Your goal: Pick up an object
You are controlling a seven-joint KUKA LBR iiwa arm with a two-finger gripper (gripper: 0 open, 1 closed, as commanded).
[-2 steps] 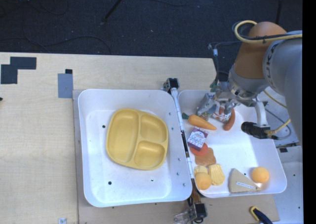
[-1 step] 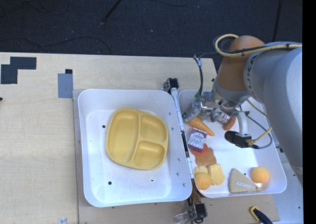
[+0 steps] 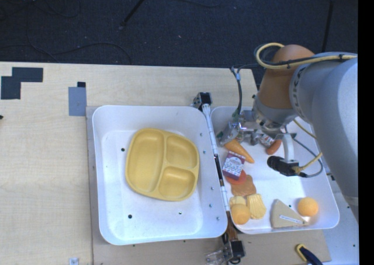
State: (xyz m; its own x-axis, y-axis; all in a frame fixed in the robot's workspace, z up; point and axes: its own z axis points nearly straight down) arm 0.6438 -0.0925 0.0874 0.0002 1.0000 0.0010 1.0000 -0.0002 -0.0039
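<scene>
The grey arm [image 3: 327, 118] reaches in from the right, its bulky rounded link bent over the right bin [image 3: 320, 183] and its orange band pointing steeply down to the wrist. The gripper [image 3: 250, 134], a cluster of small metal parts, sits low over the bin's upper left corner. The parts are too small and tangled to tell whether it is clasped or released, and nothing can be seen held in it. Just below it, close enough that contact cannot be ruled out, lies a tapered orange carrot [image 3: 241, 150], smooth and slanted. A short reddish piece [image 3: 273, 146] lies to the gripper's right. Below the carrot is a small packet [image 3: 232, 167] with a red and white label, and under it a flat, lumpy orange-brown piece [image 3: 245, 187]. Near the front edge lie a round orange ball [image 3: 240, 215], a ridged pale yellow piece [image 3: 256, 205], a cream wedge [image 3: 286, 215] and a second orange ball [image 3: 308, 206]. The left bin [image 3: 117, 214], glossy white with rounded corners, holds a yellow moulded plate [image 3: 161, 164] with three compartments. Both bins rest on a pale wood-grain bench [image 3: 44, 170].
</scene>
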